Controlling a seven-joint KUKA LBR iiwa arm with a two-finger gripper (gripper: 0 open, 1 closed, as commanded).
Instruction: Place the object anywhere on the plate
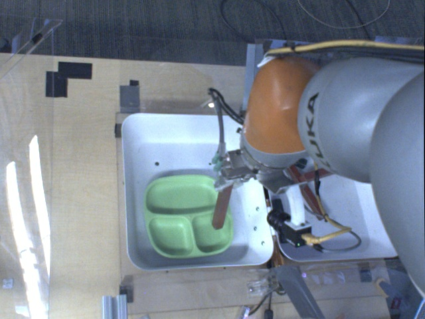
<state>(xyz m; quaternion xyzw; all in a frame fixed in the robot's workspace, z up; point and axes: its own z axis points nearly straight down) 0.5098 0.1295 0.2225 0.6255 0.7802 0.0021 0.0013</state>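
Wooden bench (pixel 66 178), dark carpet (pixel 146 8) behind

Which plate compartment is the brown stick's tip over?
The small compartment at the lower right of the green plate, nearest the right bin. The brown stick hangs from the pincer with its tip there; the large top and lower-left compartments sit clear of it.

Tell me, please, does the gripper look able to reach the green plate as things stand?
Probably yes: the gripper already hangs over the green plate in the left bin, and nothing visible stands between them.
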